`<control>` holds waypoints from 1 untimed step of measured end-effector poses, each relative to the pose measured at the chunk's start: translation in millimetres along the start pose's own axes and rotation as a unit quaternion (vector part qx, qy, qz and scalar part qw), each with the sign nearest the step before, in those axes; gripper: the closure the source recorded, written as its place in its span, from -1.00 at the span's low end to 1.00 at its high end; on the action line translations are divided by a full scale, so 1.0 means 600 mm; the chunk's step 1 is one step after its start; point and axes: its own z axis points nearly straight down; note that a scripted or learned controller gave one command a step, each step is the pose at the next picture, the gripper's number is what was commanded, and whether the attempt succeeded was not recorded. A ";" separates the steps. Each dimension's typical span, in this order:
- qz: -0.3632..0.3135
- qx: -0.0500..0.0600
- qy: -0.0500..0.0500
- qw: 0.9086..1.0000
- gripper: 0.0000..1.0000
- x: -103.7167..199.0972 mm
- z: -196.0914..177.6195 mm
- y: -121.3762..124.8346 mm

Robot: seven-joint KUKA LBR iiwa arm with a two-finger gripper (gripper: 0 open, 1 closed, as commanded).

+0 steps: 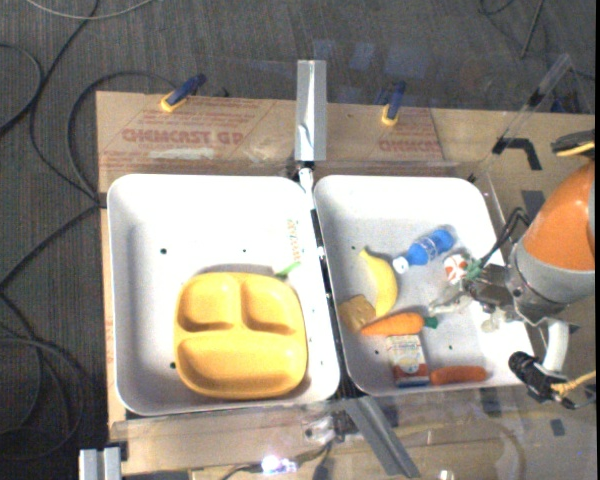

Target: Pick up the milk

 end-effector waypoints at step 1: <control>0.010 -0.001 0.000 1.000 -1.00 0.066 -0.056 0.087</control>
